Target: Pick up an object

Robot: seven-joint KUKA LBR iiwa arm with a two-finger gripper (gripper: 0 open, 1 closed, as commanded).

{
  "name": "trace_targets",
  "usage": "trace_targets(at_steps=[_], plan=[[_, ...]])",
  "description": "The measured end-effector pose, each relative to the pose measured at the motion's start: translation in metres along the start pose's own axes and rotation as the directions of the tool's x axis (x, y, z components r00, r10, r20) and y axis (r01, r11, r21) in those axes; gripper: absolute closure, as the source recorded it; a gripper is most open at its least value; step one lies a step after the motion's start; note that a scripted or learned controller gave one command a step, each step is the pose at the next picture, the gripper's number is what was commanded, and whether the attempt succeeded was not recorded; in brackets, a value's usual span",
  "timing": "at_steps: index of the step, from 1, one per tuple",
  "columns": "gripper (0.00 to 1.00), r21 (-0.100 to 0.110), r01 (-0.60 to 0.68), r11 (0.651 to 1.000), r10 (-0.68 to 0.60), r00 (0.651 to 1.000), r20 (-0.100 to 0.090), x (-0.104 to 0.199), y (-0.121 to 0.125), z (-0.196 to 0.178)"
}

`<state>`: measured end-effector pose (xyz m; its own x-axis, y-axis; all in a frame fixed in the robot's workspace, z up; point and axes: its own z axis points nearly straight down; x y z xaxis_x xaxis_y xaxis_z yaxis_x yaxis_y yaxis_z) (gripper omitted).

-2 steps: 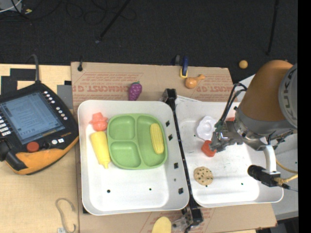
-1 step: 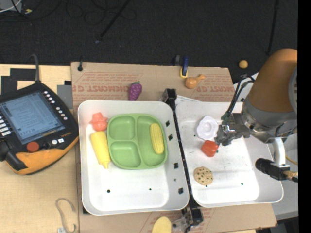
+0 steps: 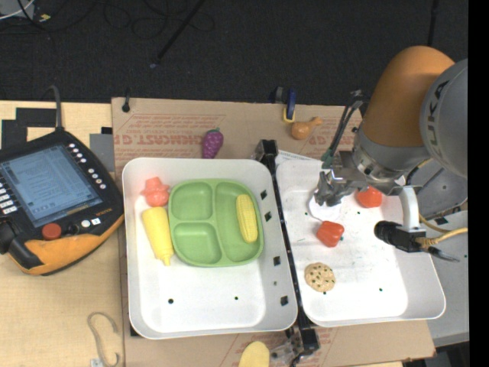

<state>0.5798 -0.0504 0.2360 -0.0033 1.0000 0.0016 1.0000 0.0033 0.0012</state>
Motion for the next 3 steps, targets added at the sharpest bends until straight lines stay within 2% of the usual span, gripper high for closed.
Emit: trace_targets(at_steps=[1, 3], plan=[[1.0, 0.001, 0.0, 1.0, 0.0, 1.0, 0.0, 0.043, 0.042, 0.002], [1.0, 0.003, 0.001, 1.0, -0.001, 1.0, 0.002, 0.05, 0.06, 0.015]])
